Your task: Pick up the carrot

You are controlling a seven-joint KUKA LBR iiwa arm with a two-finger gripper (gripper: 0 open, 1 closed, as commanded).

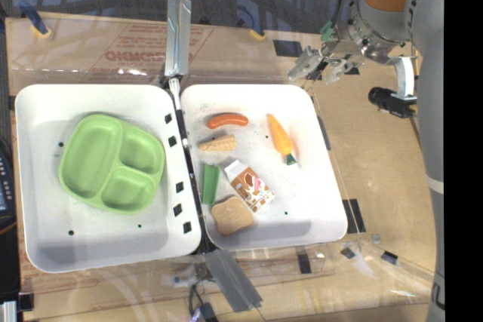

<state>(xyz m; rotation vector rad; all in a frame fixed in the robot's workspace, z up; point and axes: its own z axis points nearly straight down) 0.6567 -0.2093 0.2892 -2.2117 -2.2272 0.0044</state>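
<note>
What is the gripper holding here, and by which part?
Nothing. The gripper hangs above the right bin's far corner; the carrot lies in that bin, apart from it.

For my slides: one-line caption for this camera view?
Claw poised beyond right bin; carrot lies untouched inside.

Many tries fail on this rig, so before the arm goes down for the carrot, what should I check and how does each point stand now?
1. Carrot in the right bin: ok.
2. Carrot lies apart from the sausage and the corn: ok.
3. Nothing rests on the carrot: ok.
4. Gripper above the carrot: not ok, it hangs past the bin's far right corner.
5. Jaws open: cannot tell.
</note>
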